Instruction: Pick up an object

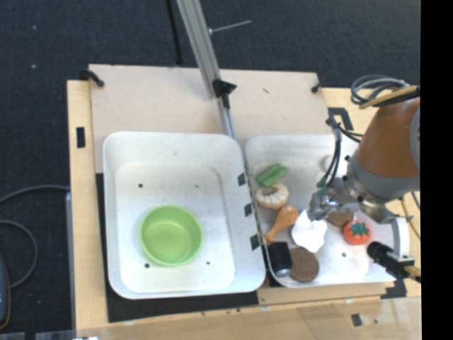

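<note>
Wooden worktop (163,98), two white bins; jaws (320,207), grip state unclear, hover directly above a white cloth (310,234) lower right.

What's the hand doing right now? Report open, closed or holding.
Hand: cannot be told; it sits low in the right bin, just above the white object.

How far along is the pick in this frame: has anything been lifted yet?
Done: the arm is over the right bin, with the gripper low among the objects beside the white piece. In hand: nothing is visibly held; the tomato toy, brown disc and drumstick-shaped toy all lie in the bin. Left: grasp one object and lift it. The green bowl sits in the left bin.
</note>
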`<state>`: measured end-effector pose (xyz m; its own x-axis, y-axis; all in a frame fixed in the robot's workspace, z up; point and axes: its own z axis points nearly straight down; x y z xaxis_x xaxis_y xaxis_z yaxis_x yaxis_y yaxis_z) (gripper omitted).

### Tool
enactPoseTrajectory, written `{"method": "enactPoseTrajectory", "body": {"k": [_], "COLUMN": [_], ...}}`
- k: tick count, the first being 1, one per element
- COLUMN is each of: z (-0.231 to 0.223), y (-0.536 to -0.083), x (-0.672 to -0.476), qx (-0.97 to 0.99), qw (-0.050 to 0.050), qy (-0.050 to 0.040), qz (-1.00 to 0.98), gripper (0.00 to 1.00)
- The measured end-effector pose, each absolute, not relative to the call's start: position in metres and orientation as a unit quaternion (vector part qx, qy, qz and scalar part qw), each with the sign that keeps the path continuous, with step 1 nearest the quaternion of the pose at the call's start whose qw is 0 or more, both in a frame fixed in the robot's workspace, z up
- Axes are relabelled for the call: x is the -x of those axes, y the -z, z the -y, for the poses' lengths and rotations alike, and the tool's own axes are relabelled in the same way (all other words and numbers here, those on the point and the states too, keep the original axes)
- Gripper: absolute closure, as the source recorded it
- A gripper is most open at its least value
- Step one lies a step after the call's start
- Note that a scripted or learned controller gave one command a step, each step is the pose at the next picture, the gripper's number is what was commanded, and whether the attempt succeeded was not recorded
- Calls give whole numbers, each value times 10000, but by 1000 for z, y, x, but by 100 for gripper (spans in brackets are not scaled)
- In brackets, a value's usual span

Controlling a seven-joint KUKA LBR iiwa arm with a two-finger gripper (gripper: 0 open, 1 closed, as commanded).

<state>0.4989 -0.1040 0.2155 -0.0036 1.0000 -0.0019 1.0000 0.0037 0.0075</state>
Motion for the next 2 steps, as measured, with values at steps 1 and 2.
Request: {"method": "enactPoseTrajectory", "body": {"k": [1,2], "z": [105,55], "y": [-269,-271], "x": [-501,-532], "qx": [-7057,-7042], "qw": [37,10], "qy": [-23,-13], "qz": [-7085,-7100], "gripper": [100,100]}}
